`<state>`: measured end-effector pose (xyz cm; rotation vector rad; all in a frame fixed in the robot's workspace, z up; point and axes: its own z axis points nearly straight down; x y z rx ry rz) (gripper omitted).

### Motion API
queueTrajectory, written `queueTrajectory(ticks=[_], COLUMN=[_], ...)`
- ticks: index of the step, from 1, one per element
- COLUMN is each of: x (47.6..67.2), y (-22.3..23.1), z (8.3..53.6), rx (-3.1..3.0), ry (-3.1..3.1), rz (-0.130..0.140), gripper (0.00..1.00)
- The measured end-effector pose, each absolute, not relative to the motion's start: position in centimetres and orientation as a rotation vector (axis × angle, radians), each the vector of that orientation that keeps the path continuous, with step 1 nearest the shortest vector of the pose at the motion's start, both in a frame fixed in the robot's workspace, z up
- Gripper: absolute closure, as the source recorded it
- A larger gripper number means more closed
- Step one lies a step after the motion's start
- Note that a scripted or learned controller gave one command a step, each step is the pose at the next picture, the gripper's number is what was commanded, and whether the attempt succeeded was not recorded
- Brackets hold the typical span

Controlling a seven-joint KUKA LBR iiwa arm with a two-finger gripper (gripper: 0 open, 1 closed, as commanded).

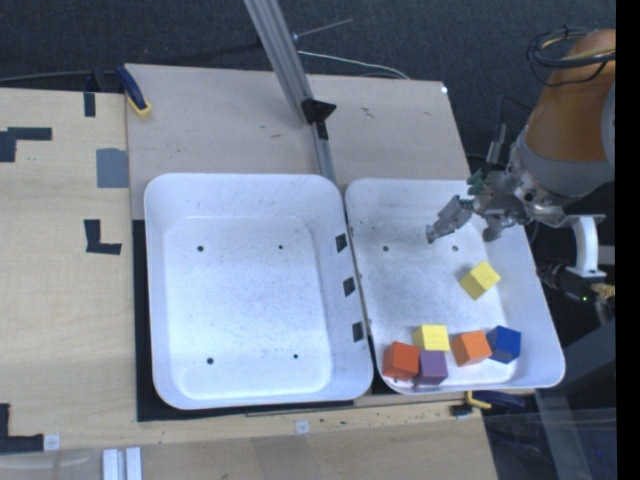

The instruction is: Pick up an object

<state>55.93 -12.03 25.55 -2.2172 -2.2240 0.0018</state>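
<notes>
Arm: the grey KUKA arm with its orange band is reaching in from the right, its wrist hanging over the upper right edge of the right bin.
Gripper: the gripper is hovering above the upper part of the right bin; its two fingers are standing apart, one pointing left and down, the other nearer the bin's right rim, with nothing between them.
Right bin: the right white bin is holding six small blocks, all in its lower half.
Yellow block, loose: a yellow block is lying alone, tilted, below the gripper and apart from it.
Front row: an orange-red block, a purple block, a second yellow block, an orange block and a blue block are crowding along the near rim; the purple and second yellow blocks seem to be touching, though the view is too coarse to be sure.
Left bin: the left white bin is sitting just beside the right one, their rims meeting.
Pole: a grey metal pole is slanting down from the top toward the gap between the bins.
</notes>
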Motion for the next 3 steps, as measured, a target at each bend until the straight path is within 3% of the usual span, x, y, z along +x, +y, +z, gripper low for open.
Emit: queueTrajectory(ticks=[1, 2, 3], x=[53.5, 55.9, 58.8], y=[-19.8, -20.9, -20.9], z=[21.3, 12.0, 17.9], rx=[-2.227, -2.230, -2.223], ry=[-2.212, -2.233, -2.230], rz=[0.011, -0.007, -0.004], gripper=[0.00, 0.00, 0.00])
